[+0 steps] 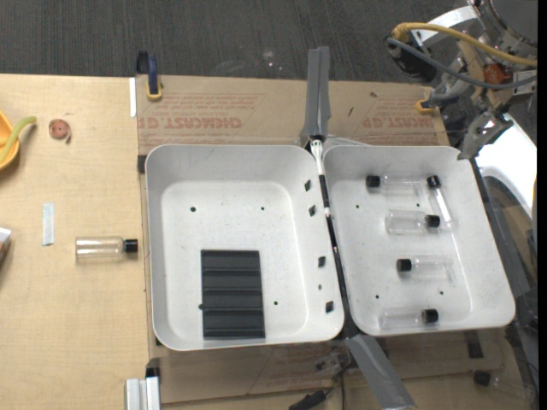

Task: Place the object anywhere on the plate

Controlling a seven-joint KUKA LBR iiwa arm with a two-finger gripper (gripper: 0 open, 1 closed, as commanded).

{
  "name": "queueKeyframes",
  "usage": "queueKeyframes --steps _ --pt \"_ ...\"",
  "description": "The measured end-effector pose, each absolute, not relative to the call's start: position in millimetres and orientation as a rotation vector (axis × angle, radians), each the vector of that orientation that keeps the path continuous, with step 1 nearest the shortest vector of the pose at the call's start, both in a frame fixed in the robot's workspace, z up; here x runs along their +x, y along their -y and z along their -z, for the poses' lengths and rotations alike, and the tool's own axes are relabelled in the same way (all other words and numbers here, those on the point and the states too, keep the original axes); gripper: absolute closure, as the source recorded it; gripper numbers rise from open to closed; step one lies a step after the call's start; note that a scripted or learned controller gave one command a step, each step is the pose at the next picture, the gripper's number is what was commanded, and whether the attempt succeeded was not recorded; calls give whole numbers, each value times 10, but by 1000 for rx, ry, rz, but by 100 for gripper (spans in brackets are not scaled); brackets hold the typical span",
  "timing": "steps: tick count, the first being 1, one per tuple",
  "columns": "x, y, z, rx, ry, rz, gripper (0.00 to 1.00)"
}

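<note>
Gripper (479, 135), finger state indeterminable, hangs off right bin's (491, 254) far-right corner; clear vials (402, 183) apparently risk slipping before reaching plate (231, 295).

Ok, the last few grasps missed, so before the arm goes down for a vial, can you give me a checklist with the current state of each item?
1. Vials in the right bin: ok, five clear black-capped vials lying flat.
2. Vials spaced for a grasp: not ok for the top ones, which touch or cross; the lower two lie apart.
3. Black ribbed plate in the left bin: ok, flat, nothing on it.
4. Gripper state: cannot tell, it is hard to make out at the bin's top right corner.
5. Stray vial on the bench: not ok, outside both bins.
</note>
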State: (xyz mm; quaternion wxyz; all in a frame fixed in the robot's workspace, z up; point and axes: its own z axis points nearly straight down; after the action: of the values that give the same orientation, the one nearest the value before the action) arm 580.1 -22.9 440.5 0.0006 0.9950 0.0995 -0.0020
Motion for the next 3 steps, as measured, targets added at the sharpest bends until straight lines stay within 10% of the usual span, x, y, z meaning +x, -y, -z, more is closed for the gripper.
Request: queueKeyframes --steps 1,2,3 --pt "5150 1316 -4401 3122 -334 11 0" --pt "5432 2224 -4398 3126 -317 11 0" --pt "6310 1363 -4398 3117 -390 9 0"
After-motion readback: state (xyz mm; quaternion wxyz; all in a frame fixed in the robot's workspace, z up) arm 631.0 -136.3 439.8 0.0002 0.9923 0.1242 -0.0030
